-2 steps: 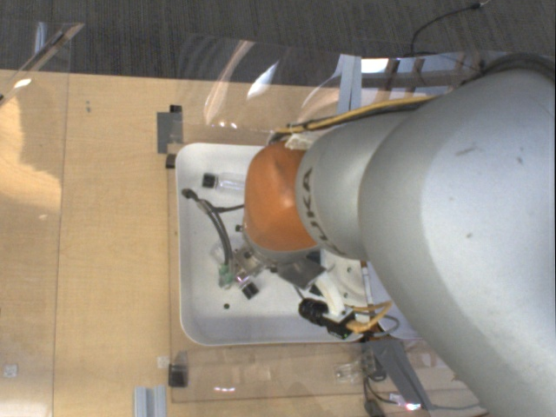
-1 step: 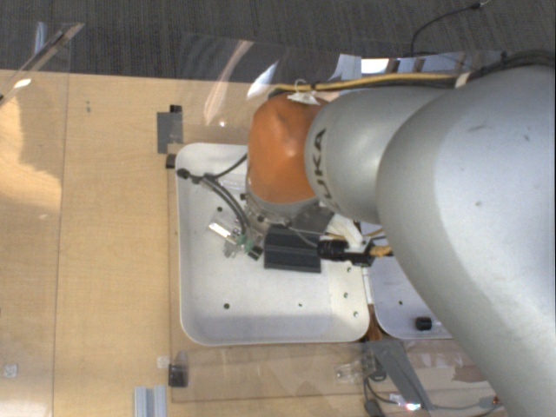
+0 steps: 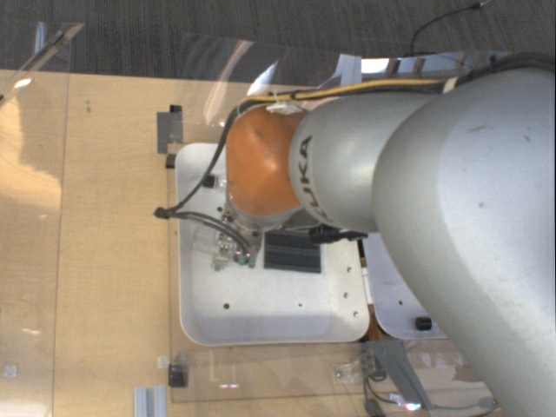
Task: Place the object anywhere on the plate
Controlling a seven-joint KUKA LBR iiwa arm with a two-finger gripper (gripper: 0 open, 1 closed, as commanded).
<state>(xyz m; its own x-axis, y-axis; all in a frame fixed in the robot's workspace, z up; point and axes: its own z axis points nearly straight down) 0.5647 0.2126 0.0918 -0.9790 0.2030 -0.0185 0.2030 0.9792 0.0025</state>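
**Wrist low over the left bin, small black piece in the right one**

My arm [image 3: 452, 189] comes in from 3 o'clock and takes up most of the right half of the view. My orange band [image 3: 256, 168] sits above the upper middle of the left bin [image 3: 261, 320].

My gripper [image 3: 228, 252] hangs below that band, pointing down at the white floor. It is toward 9 o'clock of the bin's centre, close to the floor. My own wrist covers it from above, so I cannot tell whether my gripper is open or closed, or whether anything is in it.

A few dark specks [image 3: 300, 303] dot the bare floor toward 6 o'clock from my gripper. They are too small for me to say what they are.

The right bin [image 3: 395, 307] shows as a pale corner under my arm, at about 4 o'clock from my gripper. A small black object [image 3: 423, 323] lies on its floor there, near the bin's lower edge and well apart from my gripper. I take it for the task's object, though it is too small to be sure.

Both bins rest on the pale wooden bench [image 3: 104, 233]. A dark bracket [image 3: 171, 129] stands on the bench just off the left bin's 11 o'clock corner. A second bracket [image 3: 177, 373] sits off its 7 o'clock corner.
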